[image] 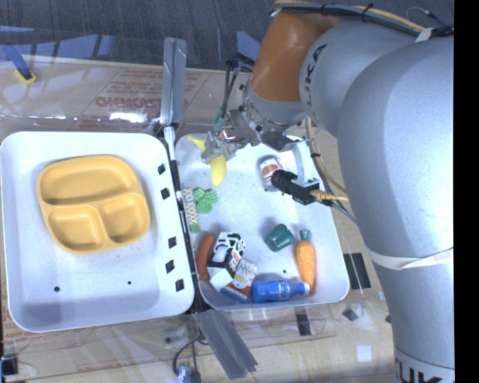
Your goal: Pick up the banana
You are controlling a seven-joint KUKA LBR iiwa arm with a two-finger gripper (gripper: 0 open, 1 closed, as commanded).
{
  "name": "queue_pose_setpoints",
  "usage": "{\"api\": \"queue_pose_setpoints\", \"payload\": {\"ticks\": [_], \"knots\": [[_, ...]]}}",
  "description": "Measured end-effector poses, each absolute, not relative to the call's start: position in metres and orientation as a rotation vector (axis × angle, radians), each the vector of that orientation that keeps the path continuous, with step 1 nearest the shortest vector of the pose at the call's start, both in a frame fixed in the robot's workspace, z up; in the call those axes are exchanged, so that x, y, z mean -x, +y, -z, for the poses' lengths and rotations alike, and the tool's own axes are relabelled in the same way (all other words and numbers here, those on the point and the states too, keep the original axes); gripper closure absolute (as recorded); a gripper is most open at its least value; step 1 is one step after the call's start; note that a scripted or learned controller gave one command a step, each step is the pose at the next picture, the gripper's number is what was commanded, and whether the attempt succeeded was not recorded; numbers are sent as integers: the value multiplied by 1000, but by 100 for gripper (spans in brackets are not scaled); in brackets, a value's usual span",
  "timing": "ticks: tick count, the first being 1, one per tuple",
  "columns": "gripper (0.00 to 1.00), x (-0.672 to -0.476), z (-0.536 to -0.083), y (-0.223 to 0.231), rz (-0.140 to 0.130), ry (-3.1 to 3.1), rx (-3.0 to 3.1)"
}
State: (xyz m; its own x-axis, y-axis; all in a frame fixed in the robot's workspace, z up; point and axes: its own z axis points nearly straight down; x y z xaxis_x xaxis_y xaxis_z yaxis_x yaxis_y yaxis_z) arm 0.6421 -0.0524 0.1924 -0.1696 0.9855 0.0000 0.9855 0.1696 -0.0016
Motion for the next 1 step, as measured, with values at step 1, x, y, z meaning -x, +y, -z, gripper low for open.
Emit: {"api": "queue_pose_setpoints", "payload": {"ticks": [1], "knots": [[100,-642,-192,-52,-1,-2157,2284]]}}
